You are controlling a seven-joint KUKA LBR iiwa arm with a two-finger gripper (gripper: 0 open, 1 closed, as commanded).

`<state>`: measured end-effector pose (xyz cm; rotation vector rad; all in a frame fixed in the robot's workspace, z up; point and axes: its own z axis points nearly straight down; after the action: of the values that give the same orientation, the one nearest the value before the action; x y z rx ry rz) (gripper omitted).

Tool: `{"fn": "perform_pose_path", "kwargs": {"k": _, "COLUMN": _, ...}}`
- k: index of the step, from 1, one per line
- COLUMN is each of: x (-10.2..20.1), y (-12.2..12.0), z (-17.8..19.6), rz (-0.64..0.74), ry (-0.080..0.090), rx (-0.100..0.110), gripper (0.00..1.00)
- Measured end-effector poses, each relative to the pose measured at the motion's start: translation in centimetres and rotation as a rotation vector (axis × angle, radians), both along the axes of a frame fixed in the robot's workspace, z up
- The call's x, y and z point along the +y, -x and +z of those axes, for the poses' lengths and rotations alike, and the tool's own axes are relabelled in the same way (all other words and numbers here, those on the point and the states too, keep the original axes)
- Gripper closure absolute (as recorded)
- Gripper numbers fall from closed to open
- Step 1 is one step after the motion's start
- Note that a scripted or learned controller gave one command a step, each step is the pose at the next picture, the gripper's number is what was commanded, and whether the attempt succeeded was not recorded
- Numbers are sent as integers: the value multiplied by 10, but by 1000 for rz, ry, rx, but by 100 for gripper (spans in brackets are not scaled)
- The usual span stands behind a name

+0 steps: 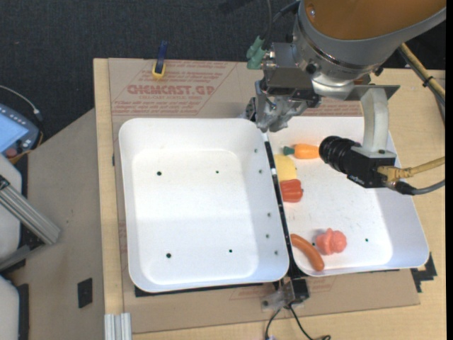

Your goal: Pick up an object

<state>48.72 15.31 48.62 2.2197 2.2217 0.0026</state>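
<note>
Pincer (271, 121) state cannot be told; poised over the bin divider (272, 179), a miss of the yellow block (284, 167) just below is risked.

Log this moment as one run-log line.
gripper: above right bin's top-left corner, nothing seen held | right bin: carrot, yellow piece, red pepper, sausage, pink toy | pick: not yet done

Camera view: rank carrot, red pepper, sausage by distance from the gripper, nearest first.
Measured from the gripper at the right bin's top-left corner:
1. Carrot, just right and below it.
2. Red pepper, mid-bin beside the divider.
3. Sausage, at the bin's near edge.
</note>
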Motion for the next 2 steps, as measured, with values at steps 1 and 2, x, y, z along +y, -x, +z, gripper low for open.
{"fn": "perform_pose_path", "kwargs": {"k": 1, "x": 0, "y": -1, "z": 11, "rz": -1, "ry": -1, "rx": -3, "gripper": 100}}
{"fn": "perform_pose_path", "kwargs": {"k": 2, "x": -12, "y": 3, "z": -11, "rz": -3, "ry": 2, "rx": 7, "gripper": 100}}
